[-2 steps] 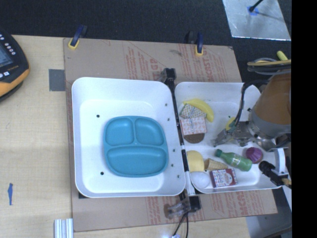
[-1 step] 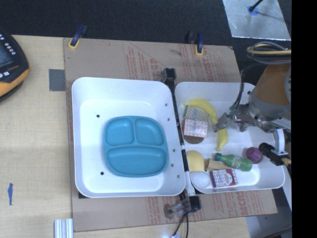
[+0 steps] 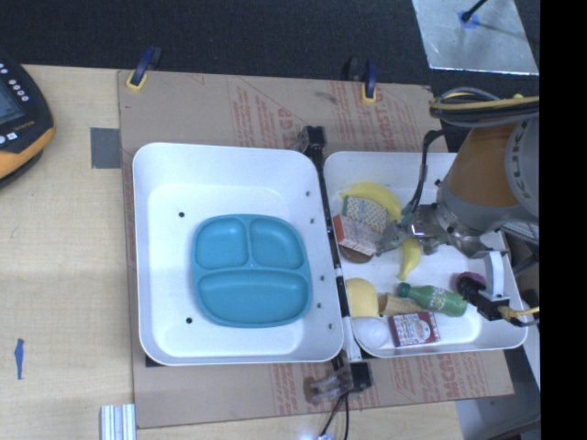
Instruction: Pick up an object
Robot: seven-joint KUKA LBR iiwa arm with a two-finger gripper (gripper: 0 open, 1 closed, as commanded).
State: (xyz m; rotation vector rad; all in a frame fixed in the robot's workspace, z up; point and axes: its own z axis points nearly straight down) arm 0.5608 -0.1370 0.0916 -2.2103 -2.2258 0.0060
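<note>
My gripper (image 3: 404, 235) hangs low inside the right bin (image 3: 431, 168), just left of the arm's orange band. Its fingertips sit beside a yellow banana (image 3: 409, 258) and a patterned packet (image 3: 364, 218) lying on a brown item. Another yellow piece (image 3: 371, 194) lies behind the packet. At the bin's front are a green bottle (image 3: 433, 298), a yellow round object (image 3: 361, 296), a red and white box (image 3: 415, 329) and a dark purple item (image 3: 471, 284). Nothing is visibly between the fingers.
The left bin (image 3: 156, 181) holds a blue divided plate (image 3: 250, 269). A yellow and black handset (image 3: 20, 117) lies at the bench's far left. Clamps (image 3: 139, 70) pin the cardboard sheet at the back edge.
</note>
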